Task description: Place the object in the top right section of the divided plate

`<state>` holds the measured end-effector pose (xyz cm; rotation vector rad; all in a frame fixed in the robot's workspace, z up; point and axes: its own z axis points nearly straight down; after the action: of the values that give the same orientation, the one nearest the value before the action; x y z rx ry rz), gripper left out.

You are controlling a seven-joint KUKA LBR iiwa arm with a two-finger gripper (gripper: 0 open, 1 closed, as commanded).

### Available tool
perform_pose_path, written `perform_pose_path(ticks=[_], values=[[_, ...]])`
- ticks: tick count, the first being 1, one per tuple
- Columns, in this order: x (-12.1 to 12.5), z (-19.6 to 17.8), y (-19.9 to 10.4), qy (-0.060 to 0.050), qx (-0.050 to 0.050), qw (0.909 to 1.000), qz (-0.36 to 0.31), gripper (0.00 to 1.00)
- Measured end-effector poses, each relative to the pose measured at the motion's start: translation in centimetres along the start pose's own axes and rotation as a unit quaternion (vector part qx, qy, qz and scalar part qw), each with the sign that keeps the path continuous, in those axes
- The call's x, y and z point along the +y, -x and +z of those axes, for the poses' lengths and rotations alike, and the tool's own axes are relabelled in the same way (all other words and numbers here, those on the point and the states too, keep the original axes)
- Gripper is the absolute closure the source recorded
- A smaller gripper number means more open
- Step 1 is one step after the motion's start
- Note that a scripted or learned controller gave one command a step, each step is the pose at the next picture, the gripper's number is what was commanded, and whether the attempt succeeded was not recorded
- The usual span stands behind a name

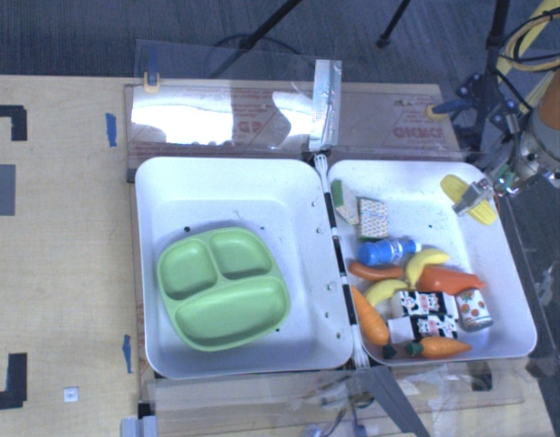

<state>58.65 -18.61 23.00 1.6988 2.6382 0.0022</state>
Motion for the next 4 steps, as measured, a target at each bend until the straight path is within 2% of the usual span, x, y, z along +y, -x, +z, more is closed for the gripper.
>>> perform_pose_path(ticks=[1,2,3,4], values=[[0.5,11.7,-5.1,-0.001,0.0,0.9846,0.175,1.0],[-0.3,4.6,-12.5,-0.002,0.001,0.942,0.336,1.0],[-2.0,4.6,-21.8,-0.006,0.001,0.8432,0.538,1.0],[0.7,4.6,-27.8,-0.004,0.0,0.8532,0.522,1.0]])
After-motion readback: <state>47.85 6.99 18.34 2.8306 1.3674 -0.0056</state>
